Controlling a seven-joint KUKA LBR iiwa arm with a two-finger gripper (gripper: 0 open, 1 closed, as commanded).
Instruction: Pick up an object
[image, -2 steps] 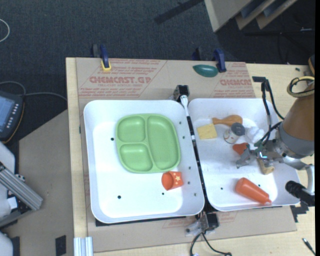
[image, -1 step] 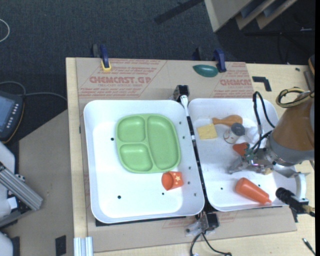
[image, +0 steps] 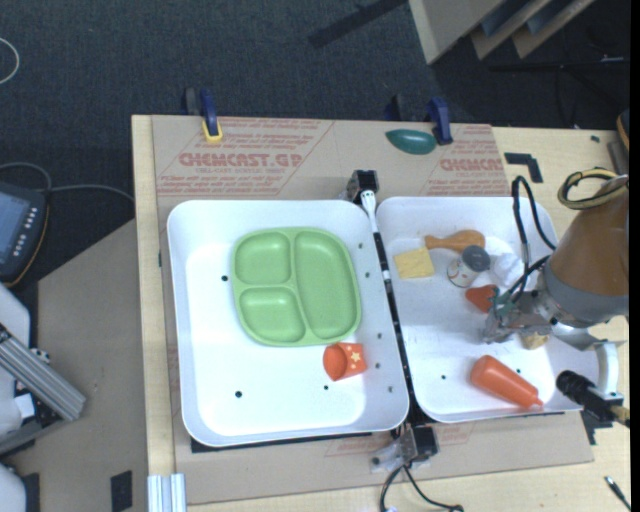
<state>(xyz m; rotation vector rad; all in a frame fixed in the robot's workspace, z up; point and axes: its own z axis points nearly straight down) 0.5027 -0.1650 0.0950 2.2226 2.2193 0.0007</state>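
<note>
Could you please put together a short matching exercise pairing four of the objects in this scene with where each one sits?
Things:
1. green divided plate
2. orange cup with a star
3. orange cone
4. teal object

Places:
A. on the cardboard beyond the bins
B. near front edge of the right bin
C. middle of the left bin
D. in the left bin, just in front of the plate

Pairs: 1-C, 2-D, 3-B, 4-A
</note>
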